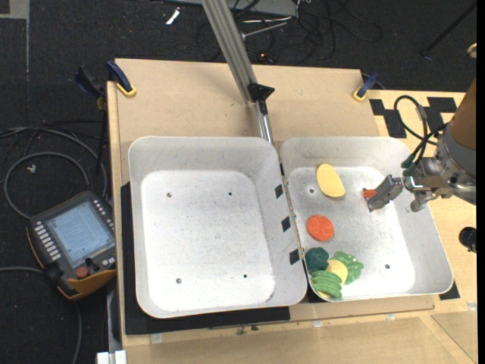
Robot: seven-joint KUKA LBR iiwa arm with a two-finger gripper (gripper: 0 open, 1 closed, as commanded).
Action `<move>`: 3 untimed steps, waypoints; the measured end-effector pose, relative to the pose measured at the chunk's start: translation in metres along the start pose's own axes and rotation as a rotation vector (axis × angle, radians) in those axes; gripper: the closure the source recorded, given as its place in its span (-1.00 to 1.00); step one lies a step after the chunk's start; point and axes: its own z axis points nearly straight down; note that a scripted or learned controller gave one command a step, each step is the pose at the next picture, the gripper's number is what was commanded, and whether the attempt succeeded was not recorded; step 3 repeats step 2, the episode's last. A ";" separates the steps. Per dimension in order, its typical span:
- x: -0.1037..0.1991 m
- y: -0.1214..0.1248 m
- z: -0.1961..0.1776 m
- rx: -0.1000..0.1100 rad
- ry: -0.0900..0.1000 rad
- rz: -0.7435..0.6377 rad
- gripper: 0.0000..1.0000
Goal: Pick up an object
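gripper (379, 196) over right bin (424, 271), near its right wall; whether jaws apart or together, cannot tell. yellow piece (330, 180) lies left of it, apart. orange disc (320, 227) lower left. green pieces (332, 270) at bin's front.

arm: enters from right, wrist low | tool (383, 192): points left, tilted downward
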 end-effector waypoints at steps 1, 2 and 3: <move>0.000 0.001 -0.002 -0.004 -0.001 0.001 -1.00; 0.003 -0.009 0.054 0.001 0.001 0.003 -1.00; 0.003 -0.009 0.054 0.001 0.001 0.003 -1.00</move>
